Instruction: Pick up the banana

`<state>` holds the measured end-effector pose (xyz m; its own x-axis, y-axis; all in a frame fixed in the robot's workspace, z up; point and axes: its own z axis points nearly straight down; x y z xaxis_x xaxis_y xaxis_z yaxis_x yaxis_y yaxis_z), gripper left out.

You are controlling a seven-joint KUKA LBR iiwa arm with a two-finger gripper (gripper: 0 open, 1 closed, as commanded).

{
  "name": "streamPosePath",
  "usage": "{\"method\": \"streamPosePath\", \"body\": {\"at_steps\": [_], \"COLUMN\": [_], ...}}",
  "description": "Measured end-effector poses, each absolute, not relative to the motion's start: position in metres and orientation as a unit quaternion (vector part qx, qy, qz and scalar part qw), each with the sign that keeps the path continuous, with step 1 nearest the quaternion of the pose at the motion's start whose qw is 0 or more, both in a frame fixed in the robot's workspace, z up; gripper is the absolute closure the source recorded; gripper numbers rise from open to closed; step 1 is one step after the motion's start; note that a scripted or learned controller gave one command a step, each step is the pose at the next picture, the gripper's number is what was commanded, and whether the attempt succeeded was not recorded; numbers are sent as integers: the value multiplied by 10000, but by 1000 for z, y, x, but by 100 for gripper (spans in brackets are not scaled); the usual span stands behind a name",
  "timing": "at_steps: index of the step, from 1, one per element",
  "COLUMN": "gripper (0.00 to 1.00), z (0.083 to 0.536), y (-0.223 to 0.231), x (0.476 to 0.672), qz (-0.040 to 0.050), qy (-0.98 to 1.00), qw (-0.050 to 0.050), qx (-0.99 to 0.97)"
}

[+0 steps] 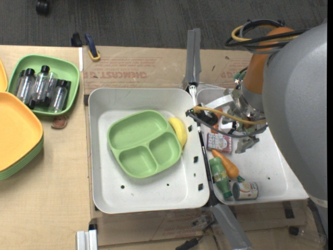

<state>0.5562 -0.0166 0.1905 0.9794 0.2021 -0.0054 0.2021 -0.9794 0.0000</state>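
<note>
Arm (296,103) fills the right side of the view, grey with an orange band, reaching down over the right bin (281,189). Left bin (104,191) holds a green divided tray (143,144), which sits tilted near the bin's middle. Banana (178,130) lies in the left bin, touching the tray's right edge and close to the wall between the two bins. Gripper (240,123) hangs above the upper part of the right bin, well apart from the banana, with cables looped around it; whether it is spread or closed cannot be told. Below it in the right bin lie a pink packet (218,141), a carrot (226,164), a green bottle (219,178) and a small can (245,190), all close together. Off to the left on the bench sit stacked orange plates (18,134) and a green dish (44,85) of dark bottles.
</note>
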Motion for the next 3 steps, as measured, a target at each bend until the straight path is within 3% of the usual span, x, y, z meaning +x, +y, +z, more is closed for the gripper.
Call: {"method": "streamPosePath", "body": {"at_steps": [1,2,3], "gripper": [0,0,100], "z": [190,113,120], "y": [22,141,138], "x": [527,539,537], "qz": [-24,-20,-66], "qy": [993,1261,1234], "qw": [2,9,8], "qx": [9951,9920,9923]}}
